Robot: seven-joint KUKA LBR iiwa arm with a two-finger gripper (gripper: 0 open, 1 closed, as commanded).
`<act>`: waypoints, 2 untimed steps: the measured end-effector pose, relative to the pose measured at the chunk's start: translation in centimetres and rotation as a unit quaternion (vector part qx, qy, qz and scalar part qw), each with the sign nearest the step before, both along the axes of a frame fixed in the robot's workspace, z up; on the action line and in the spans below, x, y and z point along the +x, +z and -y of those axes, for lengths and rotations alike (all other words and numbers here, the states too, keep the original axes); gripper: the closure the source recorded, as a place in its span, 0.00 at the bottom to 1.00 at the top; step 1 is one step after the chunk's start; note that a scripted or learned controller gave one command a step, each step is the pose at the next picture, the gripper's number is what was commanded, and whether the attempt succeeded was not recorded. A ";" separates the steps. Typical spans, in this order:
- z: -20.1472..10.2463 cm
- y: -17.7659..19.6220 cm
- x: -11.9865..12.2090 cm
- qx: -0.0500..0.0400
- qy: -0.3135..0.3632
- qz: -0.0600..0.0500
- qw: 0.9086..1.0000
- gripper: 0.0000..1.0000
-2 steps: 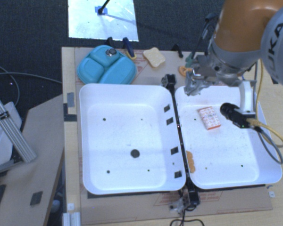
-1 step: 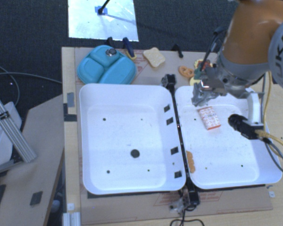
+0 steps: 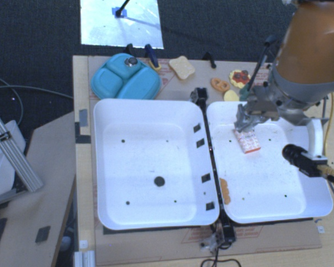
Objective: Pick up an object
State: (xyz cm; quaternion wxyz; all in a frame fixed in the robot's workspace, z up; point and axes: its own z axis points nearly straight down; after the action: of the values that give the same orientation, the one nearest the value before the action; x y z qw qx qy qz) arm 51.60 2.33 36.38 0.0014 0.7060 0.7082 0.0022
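Observation:
A small red and white packet lies flat in the right bin, in its back half. My gripper hangs directly over the packet's far end, very close to it or touching it. The wrist hides the point of contact, so no grip on the packet is visible. An orange biscuit-like piece rests against the right bin's left wall. A small dark disc lies in the middle of the left bin.
Behind the bins on the bench sit a blue divided tray, a toast slice, a pretzel, a round toy pizza and a yellow piece. Black clips line the wall between the bins.

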 end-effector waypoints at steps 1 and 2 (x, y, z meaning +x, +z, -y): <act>3.1 -0.2 -2.5 -0.001 -0.002 -0.001 1.000 1.00; 7.3 -4.5 -0.3 -0.001 -0.003 -0.002 1.000 1.00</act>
State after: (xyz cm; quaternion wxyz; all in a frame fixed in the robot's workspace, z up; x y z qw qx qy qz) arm 51.29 -4.99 31.86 0.0006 0.7081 0.7061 -0.0004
